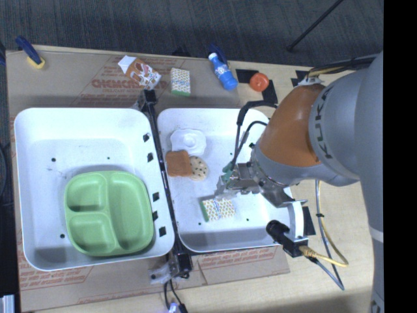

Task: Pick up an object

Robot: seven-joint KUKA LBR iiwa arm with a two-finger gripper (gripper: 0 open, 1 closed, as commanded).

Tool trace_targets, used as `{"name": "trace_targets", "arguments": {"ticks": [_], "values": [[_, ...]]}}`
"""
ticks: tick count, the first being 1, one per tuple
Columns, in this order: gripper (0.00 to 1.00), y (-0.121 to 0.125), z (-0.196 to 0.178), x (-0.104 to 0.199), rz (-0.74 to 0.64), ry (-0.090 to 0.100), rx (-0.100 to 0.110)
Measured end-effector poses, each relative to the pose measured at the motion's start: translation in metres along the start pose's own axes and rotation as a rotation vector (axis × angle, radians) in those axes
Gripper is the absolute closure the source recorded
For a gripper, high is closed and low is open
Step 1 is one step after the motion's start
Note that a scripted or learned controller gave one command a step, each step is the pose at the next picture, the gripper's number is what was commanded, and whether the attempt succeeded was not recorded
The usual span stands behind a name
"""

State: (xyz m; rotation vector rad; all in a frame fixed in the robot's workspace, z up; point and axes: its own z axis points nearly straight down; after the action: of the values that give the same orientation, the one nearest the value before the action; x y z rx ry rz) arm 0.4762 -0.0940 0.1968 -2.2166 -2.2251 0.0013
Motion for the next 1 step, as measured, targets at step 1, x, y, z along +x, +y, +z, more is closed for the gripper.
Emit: {"name": "trace_targets", "arguments": {"ticks": [1], "values": [[0.0,0.0,0.0001,0.0003,0.0,0.0,0.0]]}}
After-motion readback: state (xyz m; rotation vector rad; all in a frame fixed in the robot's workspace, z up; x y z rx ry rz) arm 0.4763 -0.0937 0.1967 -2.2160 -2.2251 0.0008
